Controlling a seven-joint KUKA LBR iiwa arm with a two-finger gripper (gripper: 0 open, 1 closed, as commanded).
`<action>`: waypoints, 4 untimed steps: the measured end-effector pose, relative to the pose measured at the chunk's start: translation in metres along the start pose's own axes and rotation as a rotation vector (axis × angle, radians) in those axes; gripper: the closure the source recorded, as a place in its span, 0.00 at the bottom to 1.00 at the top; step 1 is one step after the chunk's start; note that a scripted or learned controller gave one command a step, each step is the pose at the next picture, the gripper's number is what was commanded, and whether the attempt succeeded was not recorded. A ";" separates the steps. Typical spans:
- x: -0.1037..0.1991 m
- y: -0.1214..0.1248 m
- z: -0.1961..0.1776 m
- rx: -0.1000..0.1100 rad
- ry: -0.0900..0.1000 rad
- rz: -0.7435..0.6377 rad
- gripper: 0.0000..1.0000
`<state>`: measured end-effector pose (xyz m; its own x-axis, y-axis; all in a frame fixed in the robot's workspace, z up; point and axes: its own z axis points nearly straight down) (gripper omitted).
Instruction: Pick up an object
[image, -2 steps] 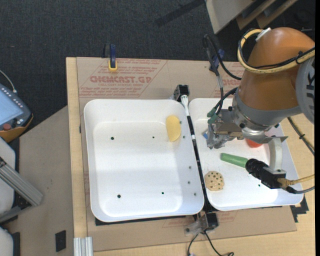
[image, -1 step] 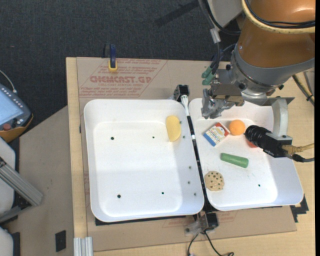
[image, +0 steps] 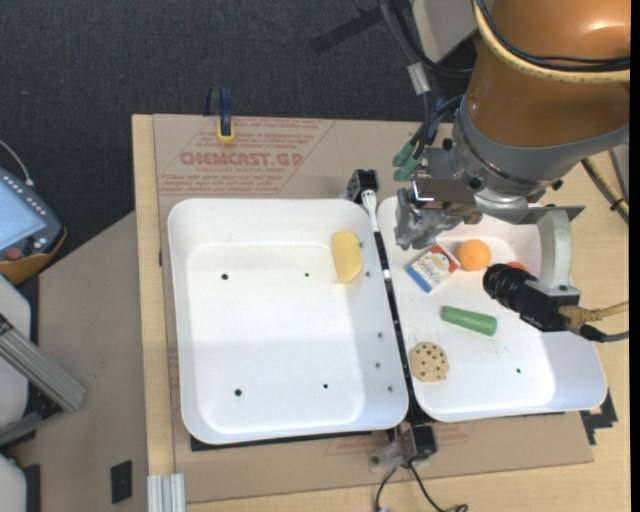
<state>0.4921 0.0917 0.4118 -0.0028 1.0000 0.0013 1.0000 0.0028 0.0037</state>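
Gripper (image: 415, 228) hangs low over the far-left corner of the right bin (image: 560, 395), close to the divider between bins. Whether it is apart or together: cannot tell, wrist housing hides that end. Nothing seen held.

Nearest candidate: small white carton with blue and red print (image: 432, 268), lying flat just beside and below the gripper, tilted on the bin floor. Likely the target, judging from where the arm is poised. Orange ball (image: 474, 254) sits touching or almost touching the carton's right edge; could roll or get nudged on a descent.

Further out, same bin: green cylinder (image: 469, 319) lying on its side, mid-floor; round speckled cookie (image: 429, 361) near the divider, front. Black cylindrical fitting (image: 520, 293) on the arm's bracket overhangs the bin's right part, hiding something red behind it.

Left bin (image: 200, 300): one yellow oblong piece (image: 347, 257), banana-like, against its right wall, well apart from the gripper.
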 end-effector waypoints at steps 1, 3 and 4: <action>0.067 -0.013 -0.115 -0.010 0.006 -0.006 1.00; 0.091 -0.014 0.111 0.013 -0.004 0.003 1.00; -0.019 -0.013 0.094 0.005 -0.005 0.015 1.00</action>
